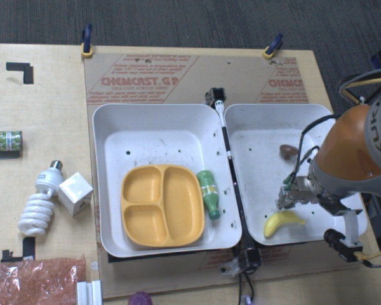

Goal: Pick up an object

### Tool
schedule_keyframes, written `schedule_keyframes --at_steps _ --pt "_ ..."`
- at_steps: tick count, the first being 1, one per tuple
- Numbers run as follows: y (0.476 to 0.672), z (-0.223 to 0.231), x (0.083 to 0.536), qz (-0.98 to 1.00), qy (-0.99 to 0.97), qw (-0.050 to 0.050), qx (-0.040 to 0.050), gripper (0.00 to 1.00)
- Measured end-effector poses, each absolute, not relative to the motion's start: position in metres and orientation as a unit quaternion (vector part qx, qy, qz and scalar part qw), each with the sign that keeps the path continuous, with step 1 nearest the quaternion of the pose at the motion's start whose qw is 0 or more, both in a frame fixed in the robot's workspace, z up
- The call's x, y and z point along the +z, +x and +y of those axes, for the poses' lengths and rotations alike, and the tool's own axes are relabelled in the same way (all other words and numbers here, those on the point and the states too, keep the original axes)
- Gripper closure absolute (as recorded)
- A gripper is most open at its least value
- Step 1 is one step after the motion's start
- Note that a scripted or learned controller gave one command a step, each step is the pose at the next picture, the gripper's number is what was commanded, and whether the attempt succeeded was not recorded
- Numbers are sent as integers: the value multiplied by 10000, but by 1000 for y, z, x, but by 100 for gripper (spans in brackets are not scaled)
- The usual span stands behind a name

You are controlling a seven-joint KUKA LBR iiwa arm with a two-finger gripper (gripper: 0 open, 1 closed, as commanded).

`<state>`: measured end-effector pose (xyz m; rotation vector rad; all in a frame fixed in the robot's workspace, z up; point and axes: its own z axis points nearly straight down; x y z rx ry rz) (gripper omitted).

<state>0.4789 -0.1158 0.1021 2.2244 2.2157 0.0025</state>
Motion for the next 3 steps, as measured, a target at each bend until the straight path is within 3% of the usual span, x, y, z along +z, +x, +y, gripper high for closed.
schedule_keyframes --at_steps 1,2,3 --pt "505 -94 92 7069 7073 5 2 100" --pt "592 -101 93 7079 7063 6 -2 100" --pt "592 -101 93 7078 7064 4 -3 0"
